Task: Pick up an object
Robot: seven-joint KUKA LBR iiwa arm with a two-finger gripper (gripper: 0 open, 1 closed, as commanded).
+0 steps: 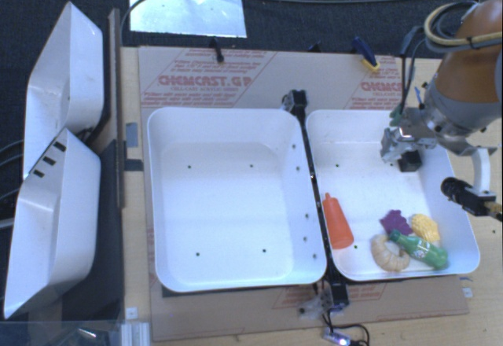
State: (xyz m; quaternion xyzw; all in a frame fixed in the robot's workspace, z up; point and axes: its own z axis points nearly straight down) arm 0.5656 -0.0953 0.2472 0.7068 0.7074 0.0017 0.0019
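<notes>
My gripper (pixel 401 152) hangs over the far right part of the right bin (pixel 354 179), with nothing visibly in it. Toys lie grouped in that bin's near right corner, well below the gripper. An orange carrot-shaped piece (pixel 337 222) rests against the bin's left wall. To its right lie a tan bread ring (pixel 388 253), a green bottle (pixel 421 250), a purple piece (pixel 394 222) and a yellow corn cob (pixel 425 227), all close together.
The left bin (pixel 228 195) sits beside the right one, sharing a black divider clamp (pixel 297 101). Two spare white bins (pixel 55 179) lean at the far left. A cardboard sheet (pixel 204 77) underlies both bins.
</notes>
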